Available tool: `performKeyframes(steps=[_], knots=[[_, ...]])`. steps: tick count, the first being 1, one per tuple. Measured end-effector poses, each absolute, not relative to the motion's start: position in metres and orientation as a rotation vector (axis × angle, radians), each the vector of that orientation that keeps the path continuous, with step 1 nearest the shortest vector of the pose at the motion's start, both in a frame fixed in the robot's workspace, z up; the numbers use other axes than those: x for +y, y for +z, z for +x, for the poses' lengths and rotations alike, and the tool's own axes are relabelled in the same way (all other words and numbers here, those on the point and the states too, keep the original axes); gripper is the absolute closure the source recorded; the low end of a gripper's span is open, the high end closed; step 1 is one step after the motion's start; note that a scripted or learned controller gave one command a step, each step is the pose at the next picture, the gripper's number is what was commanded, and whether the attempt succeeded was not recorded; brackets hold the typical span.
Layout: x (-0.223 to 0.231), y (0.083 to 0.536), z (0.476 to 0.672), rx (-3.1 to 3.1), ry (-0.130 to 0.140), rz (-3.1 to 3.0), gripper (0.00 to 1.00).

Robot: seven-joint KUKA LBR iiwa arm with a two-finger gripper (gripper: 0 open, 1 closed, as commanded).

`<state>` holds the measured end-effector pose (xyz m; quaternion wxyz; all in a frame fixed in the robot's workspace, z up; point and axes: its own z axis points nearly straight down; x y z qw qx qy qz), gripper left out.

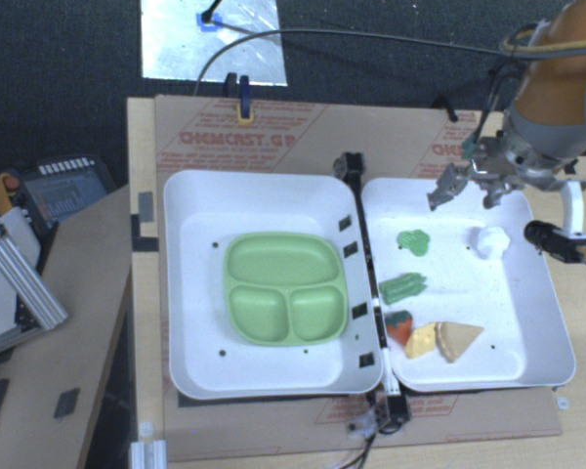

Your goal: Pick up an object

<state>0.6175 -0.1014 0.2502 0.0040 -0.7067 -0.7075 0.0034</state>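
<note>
Hovering over the far edge of the right bin (542, 291), my claw (466, 191) hangs with its two fingers spread apart and nothing between them. I take the small green broccoli-like piece (413, 241) as my landmark; it lies in the right bin, below my claw and a little toward the divider between the bins.

Beyond it, toward the near rim, lies a longer green piece (403, 285), and past that, near the divider, a red and orange piece (398, 326) touching a yellow piece (422, 340), which in turn presses against a tan wedge (458, 338). On the opposite side of the broccoli-like piece from the divider, well apart, sits a small white object (489, 241), hard to tell from the white floor. The left bin (190, 291) holds a green divided tray (281, 288), far from my landmark across the divider.

My judgement of the risks: the pieces are small and low, so a descent slightly off centre could close my fingers on air or nudge the broccoli-like piece aside. Going for the cluster near the divider could pinch two pieces at once or push them against the wall. The white object might be missed outright, being so pale against the bin. Coming down too close to the far rim could catch a finger on it
</note>
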Motion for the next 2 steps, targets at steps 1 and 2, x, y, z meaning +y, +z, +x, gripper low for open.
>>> performKeyframes(steps=[1, 2], knots=[[-0.101, 0.257, 0.620, -2.225, -0.001, -2.219, 0.00], [-0.103, 0.197, 0.626, -2.222, 0.003, -2.219, 0.00]])
